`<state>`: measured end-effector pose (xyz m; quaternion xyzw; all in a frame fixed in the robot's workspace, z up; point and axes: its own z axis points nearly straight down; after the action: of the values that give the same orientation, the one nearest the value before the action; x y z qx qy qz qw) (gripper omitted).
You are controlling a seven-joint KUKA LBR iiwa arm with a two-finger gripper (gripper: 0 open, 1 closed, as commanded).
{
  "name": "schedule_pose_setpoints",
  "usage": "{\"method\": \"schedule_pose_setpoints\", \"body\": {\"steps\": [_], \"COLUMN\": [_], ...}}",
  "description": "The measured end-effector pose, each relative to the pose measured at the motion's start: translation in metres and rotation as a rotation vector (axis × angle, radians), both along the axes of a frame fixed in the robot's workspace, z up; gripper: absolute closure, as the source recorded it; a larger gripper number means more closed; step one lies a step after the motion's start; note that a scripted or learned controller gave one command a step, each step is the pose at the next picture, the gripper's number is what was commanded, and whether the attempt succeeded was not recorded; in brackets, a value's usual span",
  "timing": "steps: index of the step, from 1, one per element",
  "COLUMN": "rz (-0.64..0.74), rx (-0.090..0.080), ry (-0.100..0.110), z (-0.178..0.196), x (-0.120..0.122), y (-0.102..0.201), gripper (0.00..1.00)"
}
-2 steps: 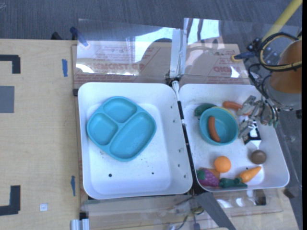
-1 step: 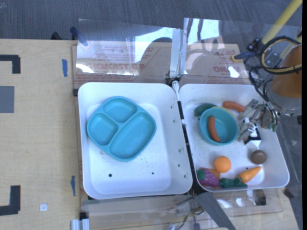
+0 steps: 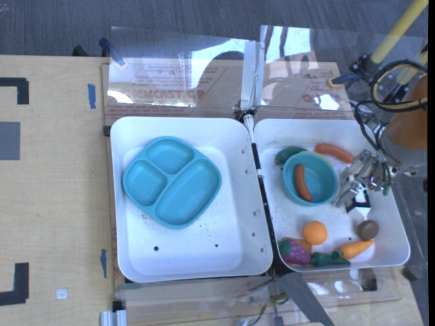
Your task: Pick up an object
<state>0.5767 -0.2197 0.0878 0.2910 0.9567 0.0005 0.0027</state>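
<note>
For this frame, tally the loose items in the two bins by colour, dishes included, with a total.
Blue: 2, divided plate in the left bin, bowl in the right bin
Orange: 4, sausage in the bowl, sausage behind the bowl, round fruit, carrot
Green: 2, item behind the bowl, item at the front wall
Purple-pink: 1, grapes
Brown: 1, kiwi-like item
Total: 10

Both bins white: left bin [image 3: 136, 250] holds a sky-blue divided plate [image 3: 172, 180]; right bin [image 3: 394, 240] a blue bowl [image 3: 321, 182] with an orange-red sausage [image 3: 302, 183] inside. Lower right of frame: orange ball [image 3: 315, 233], brown ball [image 3: 368, 229], orange carrot [image 3: 356, 249], magenta grapes [image 3: 294, 251]. Bench top [image 3: 51, 182] pale wood-tone with black corner marks.
</note>
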Motion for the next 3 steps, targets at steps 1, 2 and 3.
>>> {"method": "schedule_pose_setpoints", "body": {"steps": [1, 2, 3], "rz": [-0.262, -0.282, -0.583], "rx": [0.001, 0.001, 0.006], "ry": [0.000, -0.001, -0.004], "z": [0.000, 0.000, 0.002], "x": [-0.024, -0.063, -0.048], "y": [0.010, -0.004, 0.105], "gripper": [0.00, 0.00, 0.00]}}
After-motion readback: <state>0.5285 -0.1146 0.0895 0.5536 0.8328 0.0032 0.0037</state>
